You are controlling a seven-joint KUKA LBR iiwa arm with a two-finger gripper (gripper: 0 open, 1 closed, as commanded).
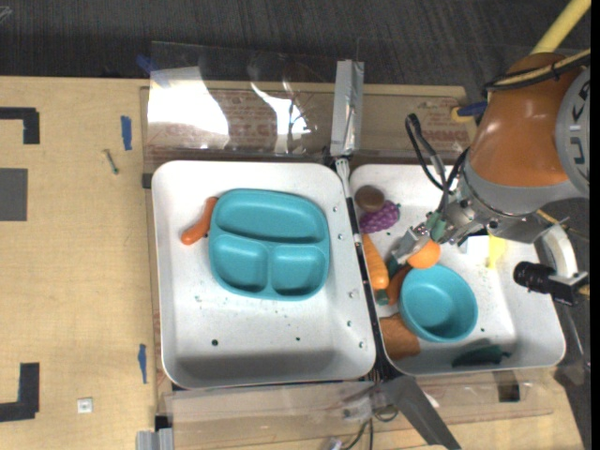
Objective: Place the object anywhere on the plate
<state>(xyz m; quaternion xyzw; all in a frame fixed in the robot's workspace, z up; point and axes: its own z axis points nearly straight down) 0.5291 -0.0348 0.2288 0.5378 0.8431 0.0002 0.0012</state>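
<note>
A teal divided plate (269, 242) lies in the left bin (178, 317). A small orange sausage-shaped piece (198, 222) rests against the plate's left rim. In the right bin (534, 331), my gripper (427, 243) hangs over the upper-left rim of a teal bowl (439, 305). It is shut on a small round orange object (424, 255), which shows between its fingertips just above the bowl's edge.
The right bin also holds purple grapes (380, 217), a brown round item (369, 197), a carrot (376, 264), a brown lump (398, 337), a yellow piece (494, 249) and a dark green item (481, 353). A divider wall (359, 270) separates the bins.
</note>
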